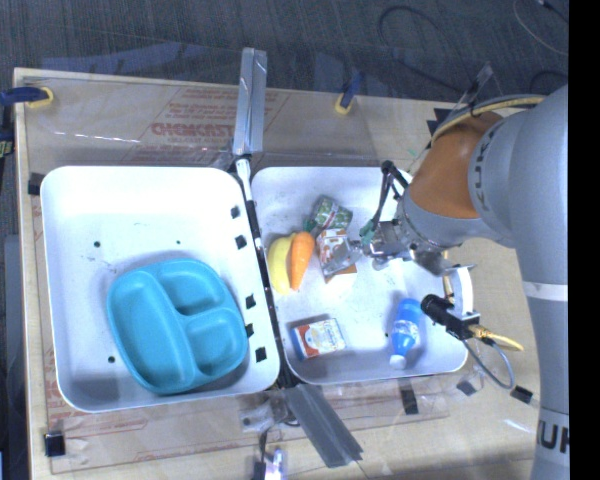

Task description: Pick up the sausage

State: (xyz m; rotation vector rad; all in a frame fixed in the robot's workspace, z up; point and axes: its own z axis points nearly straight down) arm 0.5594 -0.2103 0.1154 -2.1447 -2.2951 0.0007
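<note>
**Gripper low in the right bin, beside the packets**

The gripper [372, 248] is down inside the right bin [365, 180], its tip close against a small crinkly packet [336, 251] near the bin's middle. From where I stand I cannot tell how far its fingers are parted, nor whether anything is caught between them; the wrist and cabling hide that spot. The grey arm [525, 183] with its orange band [450, 173] leans in over the bin's right wall.

Taking that packet as the marker: a green wrapped item [330, 212] lies just behind it, touching or nearly so. Just to its left a carrot [299, 258] lies upright along the bin, pressed against a yellow banana-like fruit [278, 264] that sits nearest the divider between the bins. Toward the near edge from the packet rests a small carton [317, 338] with an orange label, lying flat. To the near right of the packet lies a blue-and-white bottle [405, 334] on its side, close to the bin's front wall.

I cannot pick out a sausage for certain among these things.

Well to the left of the packet, in the left bin [80, 193], sits a blue divided tray [177, 323], tilted askew.
</note>
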